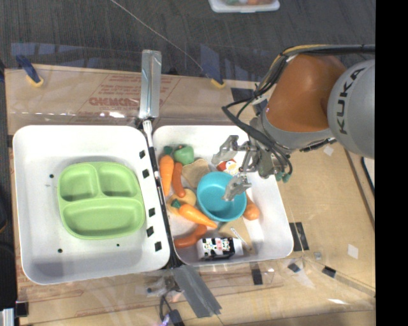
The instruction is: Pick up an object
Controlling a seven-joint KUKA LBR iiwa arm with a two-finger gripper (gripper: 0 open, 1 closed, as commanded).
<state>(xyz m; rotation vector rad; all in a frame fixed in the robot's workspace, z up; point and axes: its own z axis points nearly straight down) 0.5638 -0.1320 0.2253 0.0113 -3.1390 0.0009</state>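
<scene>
Blue bowl [220,196] sits mid right bin [274,223] among the carrots [167,175] — the gripper [233,169] hangs right over its upper-right rim, fingers spread with nothing between them, so I'd guess the grab is basically straight down.

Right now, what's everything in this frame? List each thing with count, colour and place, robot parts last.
Bins: 2, white, side by side on the bench.
Divided plate: 1, light green, three compartments, in the left bin.
Bowl: 1, blue, middle of the right bin.
Carrots: about 5, orange, right bin, left of and below the bowl.
Green vegetable: 1, right bin, near the far edge.
Carton: 1, black and white, right bin's near edge.
Tray: 1, white, on the floor at the frame's top, contents unclear.
Arm: 1, grey with orange band, from the right.
Gripper: 1, over the bowl's far rim.
</scene>
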